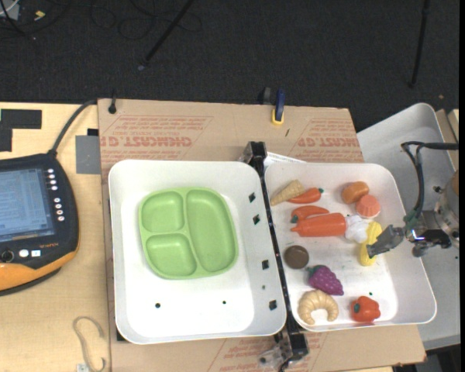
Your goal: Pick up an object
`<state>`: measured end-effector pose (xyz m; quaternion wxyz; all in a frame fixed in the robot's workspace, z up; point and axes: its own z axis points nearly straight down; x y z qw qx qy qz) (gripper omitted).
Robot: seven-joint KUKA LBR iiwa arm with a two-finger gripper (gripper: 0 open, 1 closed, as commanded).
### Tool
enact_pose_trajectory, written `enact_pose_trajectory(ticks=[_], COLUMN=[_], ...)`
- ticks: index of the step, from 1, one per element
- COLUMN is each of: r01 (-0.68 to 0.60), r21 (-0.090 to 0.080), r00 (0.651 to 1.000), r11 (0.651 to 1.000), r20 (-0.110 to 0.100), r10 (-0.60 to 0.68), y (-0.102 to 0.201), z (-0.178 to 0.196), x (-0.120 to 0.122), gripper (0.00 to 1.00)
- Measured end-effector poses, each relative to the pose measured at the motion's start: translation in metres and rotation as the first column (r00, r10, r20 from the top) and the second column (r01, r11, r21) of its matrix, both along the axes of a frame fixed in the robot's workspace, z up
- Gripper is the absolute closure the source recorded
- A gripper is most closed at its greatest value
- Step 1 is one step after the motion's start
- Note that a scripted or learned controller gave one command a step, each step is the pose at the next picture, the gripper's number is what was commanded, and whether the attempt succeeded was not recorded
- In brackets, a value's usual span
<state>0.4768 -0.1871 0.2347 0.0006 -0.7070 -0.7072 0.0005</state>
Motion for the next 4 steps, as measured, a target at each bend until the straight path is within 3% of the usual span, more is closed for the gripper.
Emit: enact_pose_trajectory(ticks=[3,4], r01=[-0.001,0.005], r21=[0.001,0.002], r00=[1.0,1.0], r11=[1.0,1.0], r20=[-0.001,0.0], r10=[0.001,-0.005], y=[0.004,0.001], z=[-0.149,-0.137], x=[0.001,0.001], gripper=[0.0,1.0])
